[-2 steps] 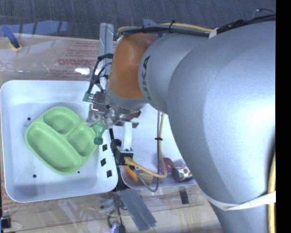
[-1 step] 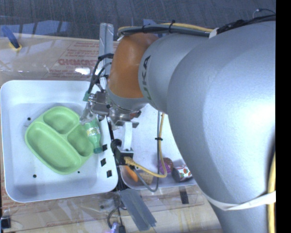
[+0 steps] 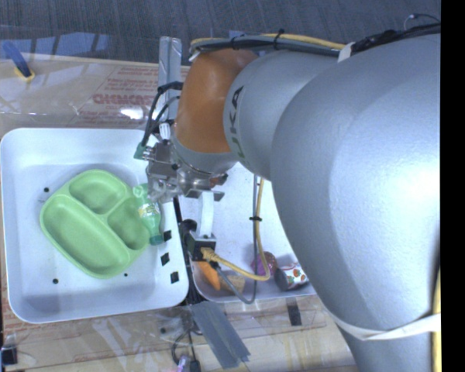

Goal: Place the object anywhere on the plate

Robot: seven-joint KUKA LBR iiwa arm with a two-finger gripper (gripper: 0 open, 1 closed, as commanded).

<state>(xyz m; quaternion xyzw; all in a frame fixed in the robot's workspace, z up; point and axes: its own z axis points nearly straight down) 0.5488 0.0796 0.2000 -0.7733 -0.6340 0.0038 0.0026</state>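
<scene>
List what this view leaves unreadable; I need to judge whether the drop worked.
- Gripper: open or shut unclear, wrist housing covers it.
- Small green bottle-like object at the green divided plate's right rim: held or resting, unclear.
- Right bin: mostly covered by the arm; contents partly hidden.

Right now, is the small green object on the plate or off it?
On it, at the edge: the green object lies over the right rim of the green plate, just below the gripper.

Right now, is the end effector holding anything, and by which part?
Cannot be told. The end effector sits right above a small green bottle-like object at the right edge of the green plate, but the view does not show a hold.
</scene>
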